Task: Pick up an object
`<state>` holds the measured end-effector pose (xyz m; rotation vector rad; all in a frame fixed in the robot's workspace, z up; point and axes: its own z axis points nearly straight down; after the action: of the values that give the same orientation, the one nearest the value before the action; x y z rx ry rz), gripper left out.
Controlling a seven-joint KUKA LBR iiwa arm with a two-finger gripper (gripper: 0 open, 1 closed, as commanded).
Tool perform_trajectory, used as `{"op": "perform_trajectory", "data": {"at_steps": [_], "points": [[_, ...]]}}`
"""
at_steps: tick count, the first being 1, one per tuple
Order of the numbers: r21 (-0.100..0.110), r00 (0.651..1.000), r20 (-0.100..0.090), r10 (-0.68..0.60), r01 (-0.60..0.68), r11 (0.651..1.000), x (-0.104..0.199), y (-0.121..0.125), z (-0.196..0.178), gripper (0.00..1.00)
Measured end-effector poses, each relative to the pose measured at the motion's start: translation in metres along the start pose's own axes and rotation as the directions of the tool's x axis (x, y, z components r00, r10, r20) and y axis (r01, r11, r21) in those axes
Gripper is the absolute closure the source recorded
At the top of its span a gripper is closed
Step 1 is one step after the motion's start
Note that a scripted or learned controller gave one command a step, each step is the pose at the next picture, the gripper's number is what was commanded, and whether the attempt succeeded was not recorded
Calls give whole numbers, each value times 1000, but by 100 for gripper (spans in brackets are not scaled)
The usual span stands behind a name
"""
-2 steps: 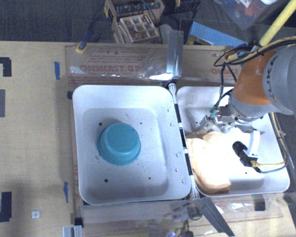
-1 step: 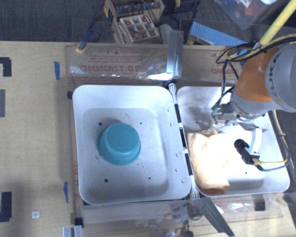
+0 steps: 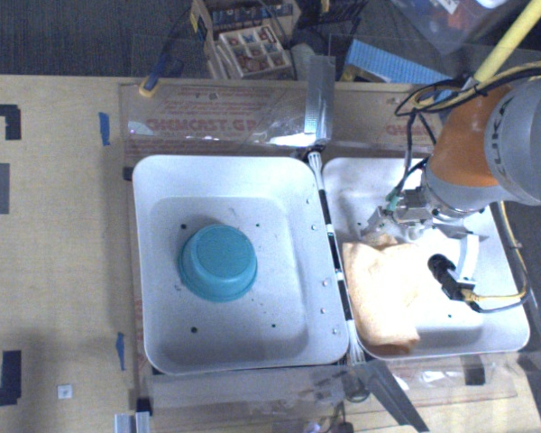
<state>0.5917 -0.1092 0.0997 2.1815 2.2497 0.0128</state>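
Observation:
A teal bowl (image 3: 218, 261) lies upside down in the middle of the left bin (image 3: 162, 188). A tan sponge-like block (image 3: 385, 294) lies along the left side of the right bin (image 3: 496, 332). My gripper (image 3: 389, 225) reaches down into the right bin at the top edge of the tan block, seemingly touching it. The wrist above it hides the fingertips.
A black cable connector (image 3: 444, 273) and yellow cable hang over the right bin beside the block. A taped cardboard sheet (image 3: 216, 120) lies behind the bins. Boxes and clutter stand at the back. The wooden bench (image 3: 54, 260) stretches to the left.

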Motion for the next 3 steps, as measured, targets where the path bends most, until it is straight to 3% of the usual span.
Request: {"op": "perform_trajectory", "data": {"at_steps": [1, 2, 3], "points": [[-3, 1000, 2, 2, -2, 1000, -2, 1, -10, 100], [-3, 1000, 1, 2, -2, 1000, -2, 1, -10, 0], [4, 990, 2, -140, 140, 990, 11, 12, 12, 0]]}}
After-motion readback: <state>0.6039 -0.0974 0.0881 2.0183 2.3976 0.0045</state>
